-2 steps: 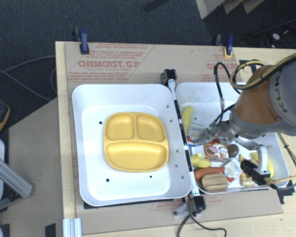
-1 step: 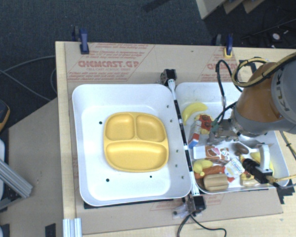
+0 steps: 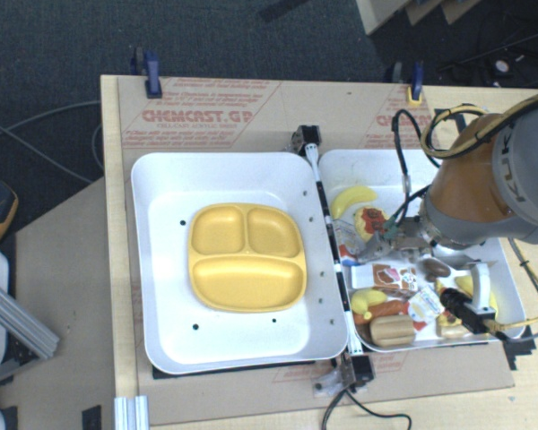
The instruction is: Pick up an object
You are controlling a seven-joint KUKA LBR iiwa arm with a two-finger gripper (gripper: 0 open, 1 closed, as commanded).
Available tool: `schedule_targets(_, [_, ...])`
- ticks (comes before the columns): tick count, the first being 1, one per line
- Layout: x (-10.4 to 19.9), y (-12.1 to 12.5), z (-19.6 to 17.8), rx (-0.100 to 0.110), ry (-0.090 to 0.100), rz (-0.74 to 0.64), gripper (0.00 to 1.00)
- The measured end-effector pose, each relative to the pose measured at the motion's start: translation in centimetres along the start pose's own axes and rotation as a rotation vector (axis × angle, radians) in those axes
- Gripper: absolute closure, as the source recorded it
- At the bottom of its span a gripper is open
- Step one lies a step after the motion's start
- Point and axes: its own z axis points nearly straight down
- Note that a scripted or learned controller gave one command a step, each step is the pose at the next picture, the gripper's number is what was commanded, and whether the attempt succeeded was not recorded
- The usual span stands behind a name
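Two shallow white bins of smooth, rounded-corner plastic, side by side on a pale wooden desk [image 3: 206, 115] covered with a brown sheet printed in red. A blue clamp [image 3: 150, 72] on the desk's far edge.

In the left bin [image 3: 161, 240]: a matt yellow plate [image 3: 247, 258], a rounded rectangle moulded into three compartments, two small ones on the far side and one long one on the near side. Lying flat near the bin's middle, with small dark dots on the bin floor around it.

In the right bin [image 3: 377, 157]: a crowded heap of small toy-like food pieces, any of them there for picking up. At the far left, a curved, glossy yellow banana shape [image 3: 351, 201]. Toward the middle, a flat packet [image 3: 393, 279] printed in red and white. Just nearer, a shiny red sausage shape [image 3: 390, 309]. At the near edge, a tan bun-like block [image 3: 393, 331] with rounded ends. Other bits of yellow, red and white among them, too small and jumbled to tell apart.

Reaching in from the right, low over this heap: the arm [image 3: 471, 191], grey metal with a broad orange band, thick and cylindrical. Jaws down among the pieces near the heap's middle, hidden by wrist and clutter; cannot tell how far open, nor whether anything is gripped.
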Motion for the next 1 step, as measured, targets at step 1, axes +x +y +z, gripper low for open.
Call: schedule_targets(1, [-0.21,-4.32,0.74,-0.007,0.0,0.0,0.0])
